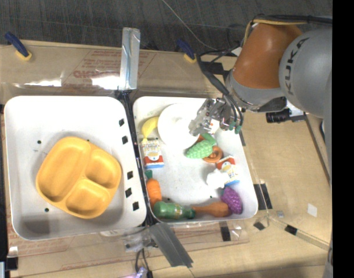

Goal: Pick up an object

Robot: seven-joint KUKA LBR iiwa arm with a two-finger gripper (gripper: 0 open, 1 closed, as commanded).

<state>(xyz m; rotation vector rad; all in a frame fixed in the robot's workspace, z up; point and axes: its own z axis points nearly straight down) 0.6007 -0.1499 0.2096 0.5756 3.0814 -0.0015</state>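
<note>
The green toy (201,149) lies in the right bin (183,185), just below the end effector (211,119). Crowding it are a white plate (176,122) to its far left, an orange piece (215,155) touching its right, and a white packet (223,175) nearer. Along the near wall lie a bottle (172,211), a carrot (153,189) and purple grapes (232,198). A yellow tray (78,175) sits in the left bin (18,126). The end effector's state is impossible to tell amid the cables. The arm (281,57) reaches in from the far right of the tabletop (292,172).
</note>
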